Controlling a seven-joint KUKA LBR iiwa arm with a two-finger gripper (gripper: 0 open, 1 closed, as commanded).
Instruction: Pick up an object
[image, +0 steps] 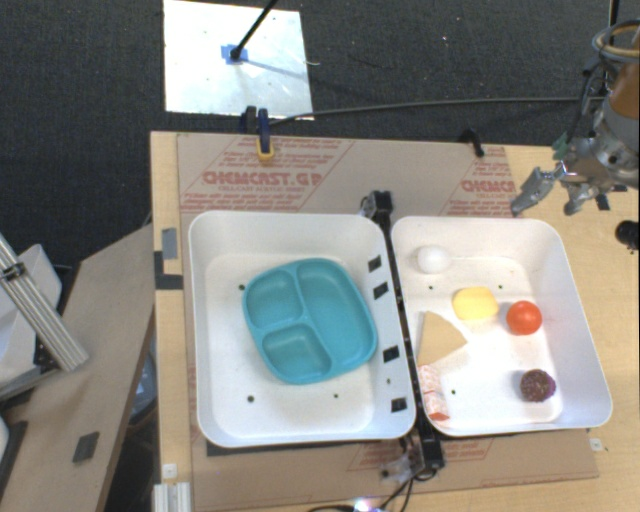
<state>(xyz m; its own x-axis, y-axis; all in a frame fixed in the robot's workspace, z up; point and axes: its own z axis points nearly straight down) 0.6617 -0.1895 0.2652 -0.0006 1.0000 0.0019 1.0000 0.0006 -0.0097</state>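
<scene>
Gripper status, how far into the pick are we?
Nothing looks done yet. The two-finger gripper hangs open above the back right corner of the right white bin, with nothing between its fingers. Left: descend and grasp. The round white ball, yellow block, orange-red ball and dark purple ball all lie in that bin.

The gripper (556, 195) hangs open above the right bin's (575, 290) far edge; ball (432, 259), lemon (475, 304) and tomato (524, 318) lie below it.
</scene>
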